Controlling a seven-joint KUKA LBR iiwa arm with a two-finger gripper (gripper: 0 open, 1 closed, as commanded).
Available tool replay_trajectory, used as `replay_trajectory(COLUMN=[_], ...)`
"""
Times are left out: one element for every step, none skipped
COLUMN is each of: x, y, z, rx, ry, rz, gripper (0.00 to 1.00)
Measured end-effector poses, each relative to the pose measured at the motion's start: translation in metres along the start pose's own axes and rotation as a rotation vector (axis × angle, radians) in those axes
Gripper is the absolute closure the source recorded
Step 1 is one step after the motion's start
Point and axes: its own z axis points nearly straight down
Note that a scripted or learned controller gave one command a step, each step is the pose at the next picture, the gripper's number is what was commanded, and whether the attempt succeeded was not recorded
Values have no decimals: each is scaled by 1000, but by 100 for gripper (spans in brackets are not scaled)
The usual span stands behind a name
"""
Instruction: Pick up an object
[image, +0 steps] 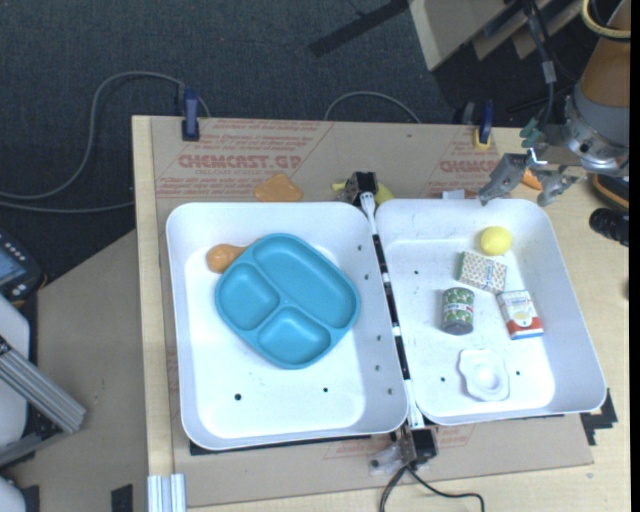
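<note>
The right bin holds a yellow ball, a patterned box, a small green can, a red and white carton and a white fried-egg toy. My gripper hangs above the bin's far right corner, beyond its rim. Its two grey fingers are spread open with nothing between them. The yellow ball is the nearest object, a little in front and to the left of the gripper.
The left bin holds a blue divided plate with an orange piece by its far left edge. Another orange piece lies on the bench behind the left bin. Blue clamps grip the bench's back edge.
</note>
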Motion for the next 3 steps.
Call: replay_trajectory(x=[31,29,88], y=[-69,-65,-49], z=[184,167,71], rx=[9,-3,-12], ry=[3,-1,1], rz=[1,2,-8], gripper=[0,100,100])
